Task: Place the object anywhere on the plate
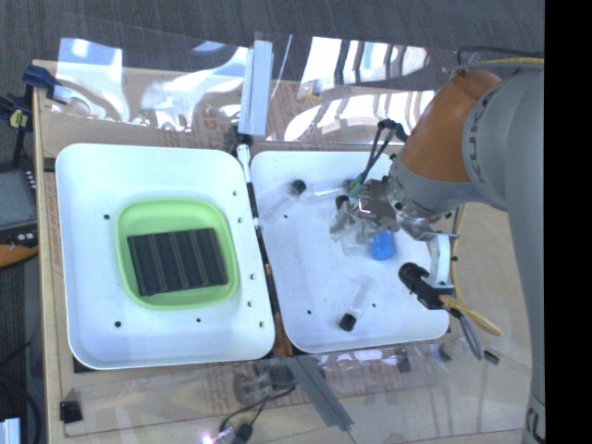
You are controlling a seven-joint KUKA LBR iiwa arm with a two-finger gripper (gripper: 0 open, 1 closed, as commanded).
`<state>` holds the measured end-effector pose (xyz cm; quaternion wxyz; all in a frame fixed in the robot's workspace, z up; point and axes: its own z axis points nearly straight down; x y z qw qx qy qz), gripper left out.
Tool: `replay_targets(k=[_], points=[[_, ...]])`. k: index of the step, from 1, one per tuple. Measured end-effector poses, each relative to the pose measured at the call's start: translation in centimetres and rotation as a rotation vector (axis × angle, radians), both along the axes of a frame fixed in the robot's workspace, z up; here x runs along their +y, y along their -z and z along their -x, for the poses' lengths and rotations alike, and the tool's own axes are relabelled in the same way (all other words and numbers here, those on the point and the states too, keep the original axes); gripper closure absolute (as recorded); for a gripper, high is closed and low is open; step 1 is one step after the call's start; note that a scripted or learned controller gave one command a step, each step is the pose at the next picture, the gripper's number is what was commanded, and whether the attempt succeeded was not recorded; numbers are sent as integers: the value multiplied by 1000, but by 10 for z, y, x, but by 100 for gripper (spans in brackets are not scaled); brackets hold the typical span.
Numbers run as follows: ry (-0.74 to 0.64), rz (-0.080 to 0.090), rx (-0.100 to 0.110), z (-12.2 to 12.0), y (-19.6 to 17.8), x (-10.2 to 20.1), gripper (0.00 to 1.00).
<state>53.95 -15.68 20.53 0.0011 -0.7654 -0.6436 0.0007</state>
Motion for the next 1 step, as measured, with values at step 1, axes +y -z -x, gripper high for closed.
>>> replay_targets(k=[1], points=[[0,0,0,0,0,0,0]])
